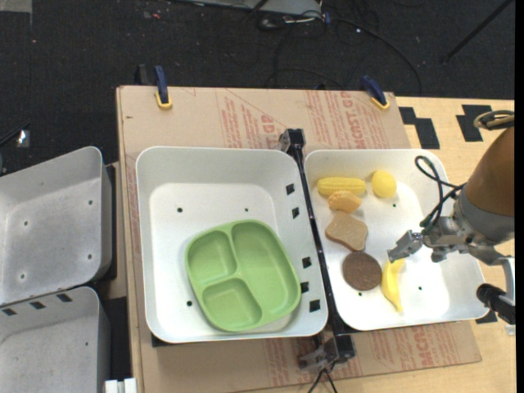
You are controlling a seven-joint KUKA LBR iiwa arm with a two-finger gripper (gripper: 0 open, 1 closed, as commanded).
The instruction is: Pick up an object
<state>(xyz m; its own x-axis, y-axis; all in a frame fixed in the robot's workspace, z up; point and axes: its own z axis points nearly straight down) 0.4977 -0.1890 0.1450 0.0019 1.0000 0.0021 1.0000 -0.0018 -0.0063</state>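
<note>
The right bin (434,305) holds toy food: a yellow corn cob (341,186), a lemon (383,184), an orange piece (345,202), a slice of bread (347,232), a brown round patty (361,271) and a banana (394,284). My gripper (404,245) reaches in from the right and hangs just above the banana's upper end, right of the bread. Nothing shows between its fingers (401,248).
The left bin (164,178) carries a green three-part plate (241,275). A black divider (309,228) separates the bins. Cardboard (246,113) lies under both. Grey trays (49,211) sit at the far left. A black cable (431,177) loops above the wrist.
</note>
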